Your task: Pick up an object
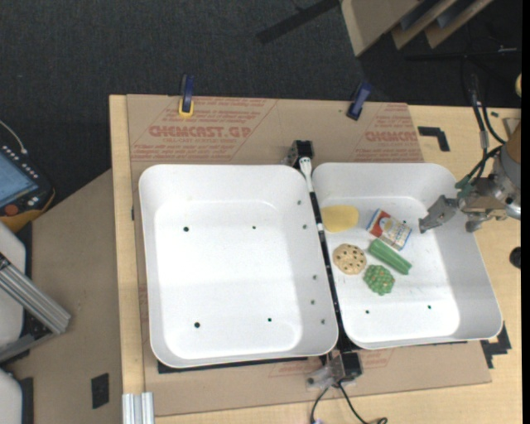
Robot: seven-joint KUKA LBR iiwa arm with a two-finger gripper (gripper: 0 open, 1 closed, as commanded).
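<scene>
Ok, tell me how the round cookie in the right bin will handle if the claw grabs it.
The cookie lies flat and disc-shaped, so it probably won't roll, but its low edge may be hard to pinch. It looks rigid, likely a light toy. The green pieces sit close beside it, so a push could nudge them.

A dark carpeted floor (99, 50) is seen across the top of the frame. A pale wooden bench (87, 273) is covered by a brown printed board (265, 128), held by two blue clamps (187, 91) at the upper edge. What may be cardboard boxes (406, 25) are glimpsed at upper right.
</scene>
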